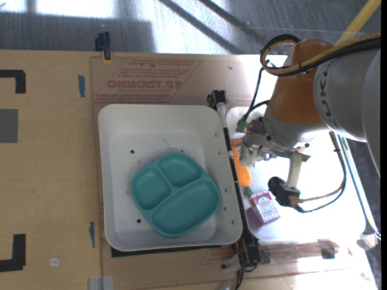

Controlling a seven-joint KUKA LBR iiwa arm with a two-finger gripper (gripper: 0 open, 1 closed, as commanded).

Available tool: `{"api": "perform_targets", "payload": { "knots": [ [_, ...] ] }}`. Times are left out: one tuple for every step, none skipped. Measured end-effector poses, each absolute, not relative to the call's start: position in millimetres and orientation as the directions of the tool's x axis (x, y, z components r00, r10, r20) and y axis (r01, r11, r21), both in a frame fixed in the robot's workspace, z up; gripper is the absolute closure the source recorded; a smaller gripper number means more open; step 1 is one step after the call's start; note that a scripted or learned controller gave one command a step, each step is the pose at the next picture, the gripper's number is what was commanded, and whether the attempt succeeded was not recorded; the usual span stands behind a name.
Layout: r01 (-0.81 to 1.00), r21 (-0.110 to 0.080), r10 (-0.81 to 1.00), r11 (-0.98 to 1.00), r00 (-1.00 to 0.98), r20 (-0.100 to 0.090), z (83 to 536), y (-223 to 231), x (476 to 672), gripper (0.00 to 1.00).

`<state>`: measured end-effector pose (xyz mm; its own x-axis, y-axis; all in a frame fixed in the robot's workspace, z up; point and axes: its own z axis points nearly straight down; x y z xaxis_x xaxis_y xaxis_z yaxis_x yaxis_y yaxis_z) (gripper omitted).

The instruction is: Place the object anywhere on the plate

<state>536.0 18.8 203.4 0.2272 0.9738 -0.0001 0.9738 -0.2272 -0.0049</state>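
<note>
Table point(48, 162): brown cardboard surface, far left of the fingers point(249, 157).

Left bin point(115, 162): white, shallow, wholly to the left of the fingers. In it lies a teal plate point(175, 193) with three compartments. It sits in the lower middle of the bin, turned at a slant, well apart from the fingers. Nothing rests on it.

Orange object point(243, 175): small and elongated. It lies in the right bin point(326, 210), hard against the wall shared with the left bin, directly below the fingers in the frame and very close to them. Whether it touches them I cannot tell.

Fingers: over the left edge of the right bin, just right of the dividing wall. The wrist hardware hides the tips, so I cannot tell whether they are apart, together or clamped on anything.

Dark red carton point(264, 209): small, with a white label. It is below and slightly right of the fingers, near the orange object.

Arm point(302, 101): grey with an orange band, up and right of the fingers, cables looping around it.
</note>
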Motion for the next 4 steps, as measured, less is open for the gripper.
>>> {"api": "perform_targets", "payload": {
  "knots": [
    [0.958, -0.009, 0.958, -0.287, 0.287, 0.001, 182.8, 85.8, 508.0, 1.00],
    [0.957, -0.006, 0.957, -0.289, 0.289, -0.001, 193.3, 84.2, 509.8, 1.00],
    [0.900, -0.001, 0.900, -0.435, 0.435, 0.003, 239.3, 160.1, 479.1, 1.00],
    [0.899, -0.001, 0.899, -0.438, 0.438, -0.001, 238.4, 157.5, 479.5, 0.00]
  ]
}}
